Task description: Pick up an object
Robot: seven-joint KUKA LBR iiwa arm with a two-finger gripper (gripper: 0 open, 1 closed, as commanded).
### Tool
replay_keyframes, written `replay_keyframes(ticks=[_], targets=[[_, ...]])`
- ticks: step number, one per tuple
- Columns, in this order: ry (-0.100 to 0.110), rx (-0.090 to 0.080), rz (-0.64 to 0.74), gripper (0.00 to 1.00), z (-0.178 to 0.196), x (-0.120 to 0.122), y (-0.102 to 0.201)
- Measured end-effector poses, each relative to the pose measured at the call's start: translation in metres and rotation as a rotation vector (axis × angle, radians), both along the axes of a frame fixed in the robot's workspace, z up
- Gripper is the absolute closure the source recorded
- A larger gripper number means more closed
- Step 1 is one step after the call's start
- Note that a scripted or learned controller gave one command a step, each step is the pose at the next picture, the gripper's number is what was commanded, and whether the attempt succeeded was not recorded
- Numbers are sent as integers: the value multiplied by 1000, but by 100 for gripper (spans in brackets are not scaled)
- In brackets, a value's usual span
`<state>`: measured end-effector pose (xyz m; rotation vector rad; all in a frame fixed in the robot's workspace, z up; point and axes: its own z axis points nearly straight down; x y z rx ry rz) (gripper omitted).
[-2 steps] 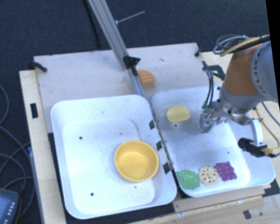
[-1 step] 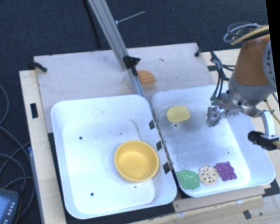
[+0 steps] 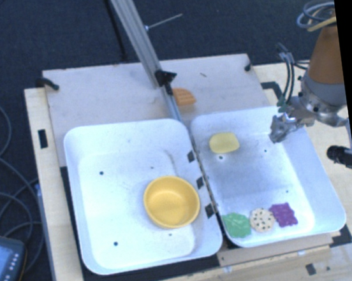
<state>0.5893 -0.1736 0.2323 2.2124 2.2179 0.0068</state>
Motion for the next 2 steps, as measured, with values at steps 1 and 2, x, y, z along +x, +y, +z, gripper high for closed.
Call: replay_keyframes(ticks=[1, 2], targets=[[2, 0, 1, 100, 54, 1, -2], [9, 4, 4, 100, 41, 17, 53]])
